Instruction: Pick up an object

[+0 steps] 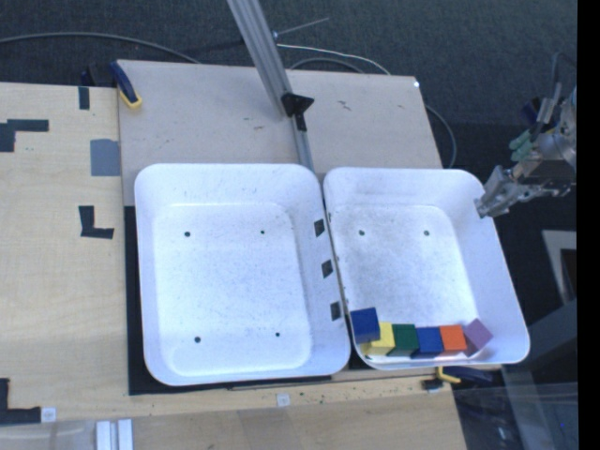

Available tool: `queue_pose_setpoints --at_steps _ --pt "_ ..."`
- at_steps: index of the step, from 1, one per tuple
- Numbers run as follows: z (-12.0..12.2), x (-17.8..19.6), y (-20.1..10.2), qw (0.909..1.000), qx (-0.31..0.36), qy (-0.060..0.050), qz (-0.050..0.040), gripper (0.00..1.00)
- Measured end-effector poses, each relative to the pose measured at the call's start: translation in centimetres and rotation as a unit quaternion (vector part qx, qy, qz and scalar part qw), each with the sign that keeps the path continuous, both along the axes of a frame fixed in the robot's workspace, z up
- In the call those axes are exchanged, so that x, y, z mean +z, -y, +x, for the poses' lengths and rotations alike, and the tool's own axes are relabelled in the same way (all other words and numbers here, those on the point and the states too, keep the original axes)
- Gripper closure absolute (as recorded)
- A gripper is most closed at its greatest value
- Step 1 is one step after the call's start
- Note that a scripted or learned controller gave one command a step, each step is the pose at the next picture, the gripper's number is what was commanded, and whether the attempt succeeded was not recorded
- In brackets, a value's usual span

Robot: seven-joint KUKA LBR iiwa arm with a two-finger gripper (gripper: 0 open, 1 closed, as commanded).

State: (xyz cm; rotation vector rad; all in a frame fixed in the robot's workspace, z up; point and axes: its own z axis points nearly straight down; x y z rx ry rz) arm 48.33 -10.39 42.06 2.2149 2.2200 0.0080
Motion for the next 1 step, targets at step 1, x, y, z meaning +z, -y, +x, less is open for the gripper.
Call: queue_pose_setpoints --at_steps 1 --pt "3.91 12.63 5.74 1.0 -0.002 0.001 -0.002 1.0"
